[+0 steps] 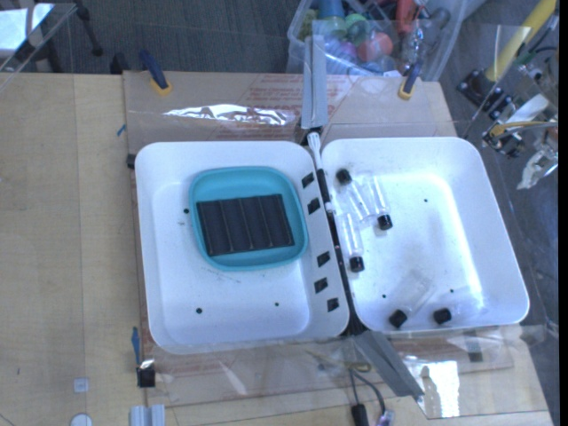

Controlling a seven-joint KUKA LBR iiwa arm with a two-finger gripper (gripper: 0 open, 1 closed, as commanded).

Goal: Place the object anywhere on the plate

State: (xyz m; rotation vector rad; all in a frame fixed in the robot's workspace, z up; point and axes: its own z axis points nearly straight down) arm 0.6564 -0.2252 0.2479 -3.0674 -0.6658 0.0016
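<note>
Teal plate (247,216) with a dark ribbed insert sits mid-frame in the left bin (169,318) — clear black-capped vials (366,204) lie scattered in the right bin (497,238), well apart from it.

1. The clear vials (366,204) in the right bin (497,238) are being rendered almost invisible against the white floor; only their black caps are being made out plainly, so their count cannot be told.
2. One clear vial (410,291) near the bin's front is being blurred into glare, and its outline is being lost.
3. The box of coloured items (377,16) is being cut off by the top edge, and its contents are being blurred beyond telling.
4. The equipment (524,105) at the right is being cropped by the edge and is too cluttered to be identified.
5. Small items (146,414) at the bottom edge are being cut off.
</note>
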